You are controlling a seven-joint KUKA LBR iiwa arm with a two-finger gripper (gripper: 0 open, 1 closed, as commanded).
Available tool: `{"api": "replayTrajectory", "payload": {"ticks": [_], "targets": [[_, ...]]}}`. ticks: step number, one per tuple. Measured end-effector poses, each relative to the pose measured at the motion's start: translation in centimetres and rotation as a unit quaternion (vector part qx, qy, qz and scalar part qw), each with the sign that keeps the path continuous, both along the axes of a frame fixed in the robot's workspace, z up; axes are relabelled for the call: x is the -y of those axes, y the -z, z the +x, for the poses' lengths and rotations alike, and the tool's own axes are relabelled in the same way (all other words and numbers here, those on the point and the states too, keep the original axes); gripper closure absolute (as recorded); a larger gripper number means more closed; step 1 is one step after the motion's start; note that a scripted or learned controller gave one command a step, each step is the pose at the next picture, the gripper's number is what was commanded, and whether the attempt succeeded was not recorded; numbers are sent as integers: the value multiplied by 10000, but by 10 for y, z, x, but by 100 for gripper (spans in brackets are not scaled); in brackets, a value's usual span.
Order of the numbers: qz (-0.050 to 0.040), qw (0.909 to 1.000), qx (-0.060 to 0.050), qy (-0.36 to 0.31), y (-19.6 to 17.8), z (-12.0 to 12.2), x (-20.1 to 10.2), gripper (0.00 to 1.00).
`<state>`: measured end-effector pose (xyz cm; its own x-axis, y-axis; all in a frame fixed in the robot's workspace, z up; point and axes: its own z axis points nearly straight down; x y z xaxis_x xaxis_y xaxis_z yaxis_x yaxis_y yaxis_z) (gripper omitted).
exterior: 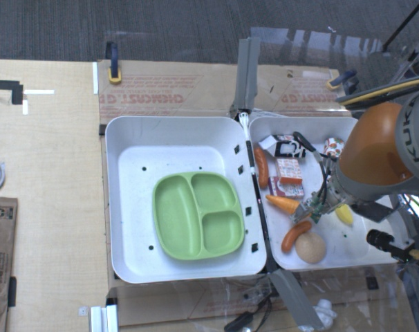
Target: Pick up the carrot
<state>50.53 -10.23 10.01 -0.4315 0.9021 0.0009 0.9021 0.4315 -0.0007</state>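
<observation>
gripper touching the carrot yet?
Cannot tell. In the camera view the gripper sits right beside the carrot, and no clear gap or contact shows.

The right bin [355,254] is crowded along its left half. The carrot [283,203] lies hemmed in: a small red-and-white carton [290,173] just above it, a sausage [262,166] along the bin's left wall, a second sausage [295,235] and a pale round roll [310,247] just below. The pincer [314,207] hangs close at the carrot's right end (its fingers are hard to make out), with the arm's orange band [375,147] covering the bin's right part. A yellow piece [343,215] sits beside the wrist. The left bin [126,185] offers open floor around the green divided plate [199,214], most of it above and to the left.
</observation>
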Motion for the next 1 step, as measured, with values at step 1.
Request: {"api": "replayTrajectory", "payload": {"ticks": [1], "targets": [[-11,9884,-1,1517,-91,60,-40,100]]}}
